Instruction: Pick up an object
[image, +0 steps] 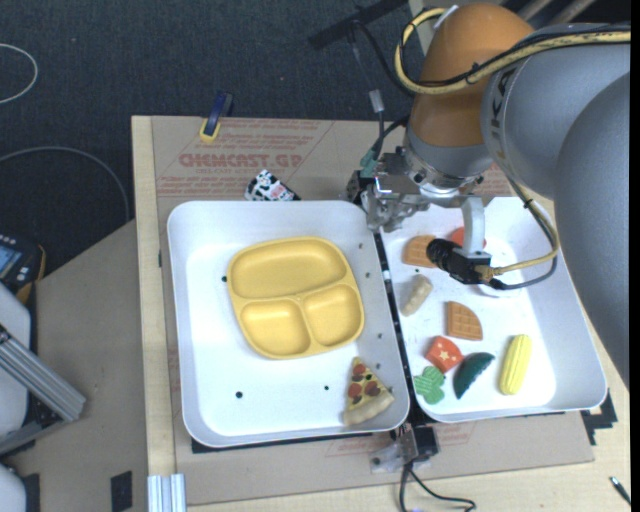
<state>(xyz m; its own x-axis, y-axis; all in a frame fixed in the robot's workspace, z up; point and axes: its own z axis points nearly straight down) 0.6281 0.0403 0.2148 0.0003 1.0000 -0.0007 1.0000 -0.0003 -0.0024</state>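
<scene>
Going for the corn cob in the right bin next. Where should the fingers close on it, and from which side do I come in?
Grip the corn cob across its narrow middle, coming straight down from above. It lies flat with its long axis running near to far, and bare bin floor shows on its right; the dark green piece sits close on its left, so watch that finger.

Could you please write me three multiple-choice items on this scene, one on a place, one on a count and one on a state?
1. Where does the pizza slice lie?
A. in the left bin's near right corner
B. on the yellow tray
C. in the right bin

2. How many compartments has the yellow tray?
A. two
B. three
C. five

3. How does the corn cob lie?
A. loose on the right bin's floor
B. on the yellow tray
C. stacked on the waffle piece

Answers: 1 A, the slice sits on the left bin by its near right corner, off the tray. 2 B, one long section and two smaller ones. 3 A, it rests apart in the right bin, touching nothing.
</scene>
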